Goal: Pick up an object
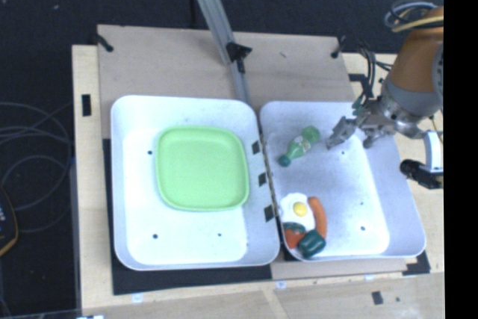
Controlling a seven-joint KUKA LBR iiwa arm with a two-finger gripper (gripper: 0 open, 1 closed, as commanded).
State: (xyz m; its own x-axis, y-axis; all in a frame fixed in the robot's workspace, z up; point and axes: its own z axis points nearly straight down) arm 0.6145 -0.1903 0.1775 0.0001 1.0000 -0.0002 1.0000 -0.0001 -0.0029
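Observation:
A small green bottle lies tilted in the upper left of the right bin. At that bin's near left corner sits a pile of toy food: a fried egg, an orange carrot and a dark green piece. My gripper hangs over the upper part of the right bin, to the right of the bottle and apart from it. Its fingers look spread, and nothing shows between them.
A light green square plate lies in the left bin. A grey metal pole slants up from the divider between the bins. The arm comes in over the right bin's far right edge.

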